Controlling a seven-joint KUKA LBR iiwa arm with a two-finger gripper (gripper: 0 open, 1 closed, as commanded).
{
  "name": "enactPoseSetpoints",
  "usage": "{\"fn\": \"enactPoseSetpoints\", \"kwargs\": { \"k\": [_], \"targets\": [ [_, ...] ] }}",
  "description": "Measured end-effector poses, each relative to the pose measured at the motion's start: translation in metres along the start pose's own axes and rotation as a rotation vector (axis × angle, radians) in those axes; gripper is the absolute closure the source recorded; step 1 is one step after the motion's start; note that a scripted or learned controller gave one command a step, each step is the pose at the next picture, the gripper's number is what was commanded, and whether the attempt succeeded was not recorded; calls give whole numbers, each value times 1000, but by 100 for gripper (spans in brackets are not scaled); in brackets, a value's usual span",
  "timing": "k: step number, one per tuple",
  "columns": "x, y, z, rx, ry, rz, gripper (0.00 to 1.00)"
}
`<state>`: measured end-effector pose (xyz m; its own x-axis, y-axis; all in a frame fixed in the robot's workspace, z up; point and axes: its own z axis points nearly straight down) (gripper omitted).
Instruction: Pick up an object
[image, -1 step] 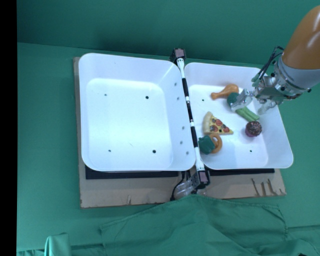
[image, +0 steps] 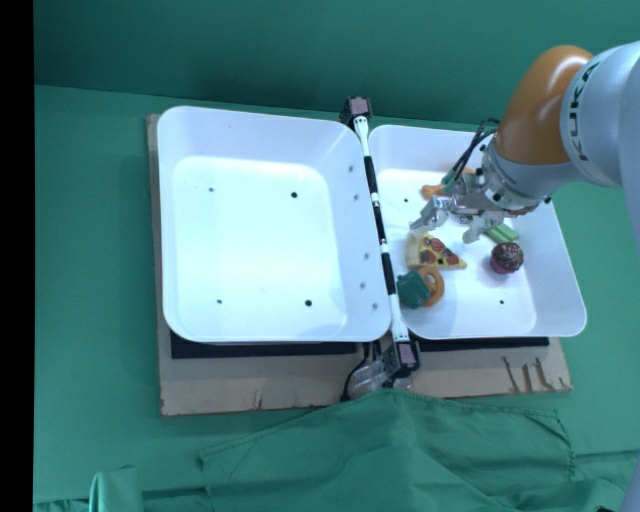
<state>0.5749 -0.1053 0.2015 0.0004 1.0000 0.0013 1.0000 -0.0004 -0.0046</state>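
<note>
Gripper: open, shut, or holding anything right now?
Gripper: open, nothing between its fingers, over the right bin just above the pizza slice.

Green-draped bench (image: 90, 250) under brown cardboard sheet (image: 200, 390), two white bins (image: 190, 140) atop.

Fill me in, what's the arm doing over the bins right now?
The KUKA arm reaches in from the right, with its gripper low over the right bin. That bin holds toy food: a pizza slice, a dark red round piece, a green and orange piece near the divider, a green piece and a small orange bit. Nothing visibly sits between the fingers, so no pick yet. The left bin shows only its white floor.
</note>
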Motion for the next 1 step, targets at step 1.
{"fn": "enactPoseSetpoints", "kwargs": {
  "k": [1],
  "targets": [
    [5, -25, 9, -24, -5, 2, 0]
  ]
}}
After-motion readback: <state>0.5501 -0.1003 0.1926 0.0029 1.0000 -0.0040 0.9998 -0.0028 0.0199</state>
